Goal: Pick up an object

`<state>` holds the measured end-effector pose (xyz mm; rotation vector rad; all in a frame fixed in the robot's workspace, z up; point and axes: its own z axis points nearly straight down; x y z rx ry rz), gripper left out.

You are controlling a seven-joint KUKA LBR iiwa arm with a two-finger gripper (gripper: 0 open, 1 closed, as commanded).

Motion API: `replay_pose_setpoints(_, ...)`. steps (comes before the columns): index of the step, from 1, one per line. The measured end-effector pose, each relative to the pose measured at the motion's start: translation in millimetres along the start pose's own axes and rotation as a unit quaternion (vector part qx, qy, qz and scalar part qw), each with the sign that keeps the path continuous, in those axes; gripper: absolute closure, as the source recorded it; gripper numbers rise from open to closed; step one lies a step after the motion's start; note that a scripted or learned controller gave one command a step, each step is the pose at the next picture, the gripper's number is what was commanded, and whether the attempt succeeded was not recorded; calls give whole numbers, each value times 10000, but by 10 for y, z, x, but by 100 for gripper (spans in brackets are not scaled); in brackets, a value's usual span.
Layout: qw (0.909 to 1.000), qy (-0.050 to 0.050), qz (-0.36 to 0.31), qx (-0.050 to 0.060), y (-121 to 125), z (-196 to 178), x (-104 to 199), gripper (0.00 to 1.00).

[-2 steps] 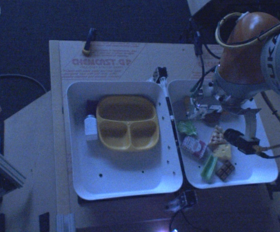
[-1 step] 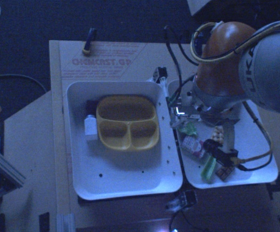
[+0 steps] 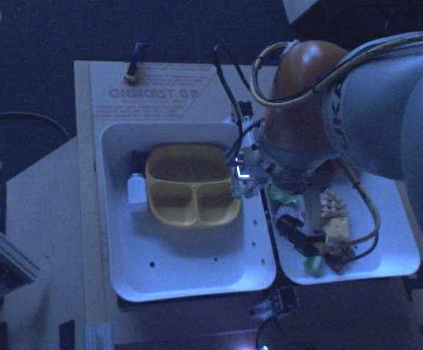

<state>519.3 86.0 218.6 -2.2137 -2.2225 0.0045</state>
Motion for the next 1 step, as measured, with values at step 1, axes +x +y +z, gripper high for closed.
replay_pose_setpoints(1, 10000, 0, 24, -6, -153, -96, -18, 100)
